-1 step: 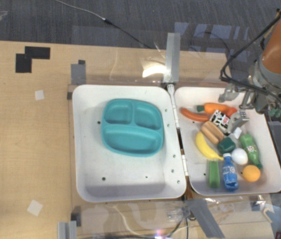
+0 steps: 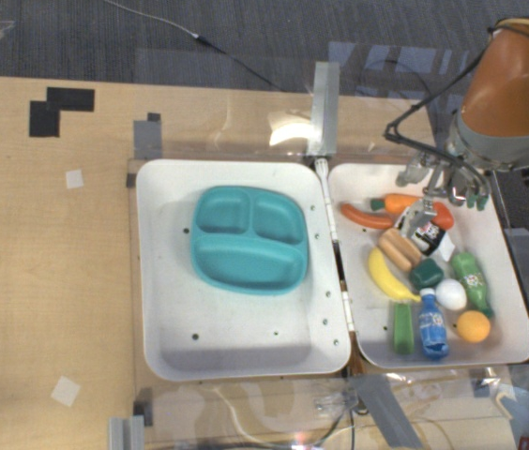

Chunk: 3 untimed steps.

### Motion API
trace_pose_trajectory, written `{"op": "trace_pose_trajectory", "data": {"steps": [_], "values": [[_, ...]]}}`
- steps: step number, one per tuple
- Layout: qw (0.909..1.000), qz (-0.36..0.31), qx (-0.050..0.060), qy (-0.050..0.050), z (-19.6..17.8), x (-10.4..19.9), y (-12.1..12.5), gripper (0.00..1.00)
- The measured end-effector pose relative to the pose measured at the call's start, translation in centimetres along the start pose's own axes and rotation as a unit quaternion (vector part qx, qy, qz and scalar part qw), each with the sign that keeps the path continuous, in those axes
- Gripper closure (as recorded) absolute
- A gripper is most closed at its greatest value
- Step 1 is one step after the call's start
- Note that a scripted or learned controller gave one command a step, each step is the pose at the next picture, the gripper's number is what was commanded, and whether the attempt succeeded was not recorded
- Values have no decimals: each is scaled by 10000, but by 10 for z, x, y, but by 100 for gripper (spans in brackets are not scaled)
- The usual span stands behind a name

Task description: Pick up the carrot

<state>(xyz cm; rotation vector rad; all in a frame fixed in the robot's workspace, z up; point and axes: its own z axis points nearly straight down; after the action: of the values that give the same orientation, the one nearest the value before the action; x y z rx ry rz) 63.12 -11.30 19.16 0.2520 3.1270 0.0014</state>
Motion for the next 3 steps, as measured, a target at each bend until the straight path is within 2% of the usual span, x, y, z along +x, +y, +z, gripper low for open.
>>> {"op": "trace_pose_trajectory", "data": {"steps": [1,2,3], "values": [[10000,-45,-1,20,85,-30,13,0],[9867,1626,6,37,102,-23,20,0],[9999,-110,16,-41,91,-30,-92,0]]}}
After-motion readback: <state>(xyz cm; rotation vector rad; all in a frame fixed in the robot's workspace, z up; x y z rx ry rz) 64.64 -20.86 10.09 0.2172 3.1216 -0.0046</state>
